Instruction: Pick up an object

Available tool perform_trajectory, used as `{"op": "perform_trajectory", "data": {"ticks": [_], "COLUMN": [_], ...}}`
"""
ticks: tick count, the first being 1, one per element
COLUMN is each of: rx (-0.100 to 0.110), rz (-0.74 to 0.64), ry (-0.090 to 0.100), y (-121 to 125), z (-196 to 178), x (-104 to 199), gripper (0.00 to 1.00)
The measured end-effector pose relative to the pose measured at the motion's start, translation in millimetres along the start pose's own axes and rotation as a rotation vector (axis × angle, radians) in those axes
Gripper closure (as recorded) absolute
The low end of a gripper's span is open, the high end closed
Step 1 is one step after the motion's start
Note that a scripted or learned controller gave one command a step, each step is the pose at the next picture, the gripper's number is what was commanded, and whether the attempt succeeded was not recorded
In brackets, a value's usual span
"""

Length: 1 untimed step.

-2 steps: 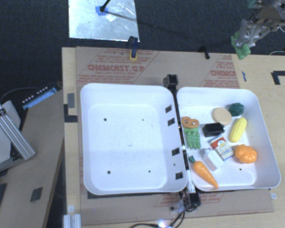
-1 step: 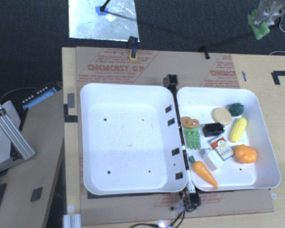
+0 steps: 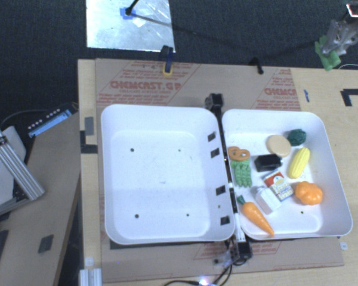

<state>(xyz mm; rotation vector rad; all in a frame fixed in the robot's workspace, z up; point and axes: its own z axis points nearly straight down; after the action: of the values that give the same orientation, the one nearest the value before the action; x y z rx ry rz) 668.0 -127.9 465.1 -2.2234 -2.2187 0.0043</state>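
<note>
Gripper point(image 3: 340, 37) parked high at the far right corner, off the bench and well clear of both bins. Seen blurred and partly cut by the frame edge; cannot tell how it is set, and nothing is visibly held.

Nearest to it, down and left, sits the right bin point(image 3: 334, 159), and every candidate for picking lies in there. Closest: a dark green broccoli piece point(image 3: 296, 137) by the far wall, a tan round cookie point(image 3: 278, 145) just beside it, a yellow corn cob point(image 3: 299, 162) below. Further on: a black block point(image 3: 267, 162), a small red-and-white box point(image 3: 278, 186), an orange pumpkin-like piece point(image 3: 309, 193). Farthest: a pretzel point(image 3: 238, 154), green pea pods point(image 3: 243, 174) and a carrot point(image 3: 258, 217), all pressed toward the inner wall where the two bins meet.

Judgement: the items crowd the bin's left and middle, many touching or nearly so. The pumpkin piece and corn have the most open floor on their right side; the carrot also lies fairly free at the near edge. Those against the dividing wall leave little room.

Beyond, the left bin point(image 3: 161, 177) offers broad open floor.
</note>
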Motion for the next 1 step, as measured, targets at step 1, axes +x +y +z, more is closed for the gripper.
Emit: {"op": "perform_trajectory", "data": {"ticks": [1], "rx": [-0.002], "rz": [-0.002], "ry": [0.000], "y": [0.5], "z": [32.7], "x": [-10.9], "gripper": [1.00]}}
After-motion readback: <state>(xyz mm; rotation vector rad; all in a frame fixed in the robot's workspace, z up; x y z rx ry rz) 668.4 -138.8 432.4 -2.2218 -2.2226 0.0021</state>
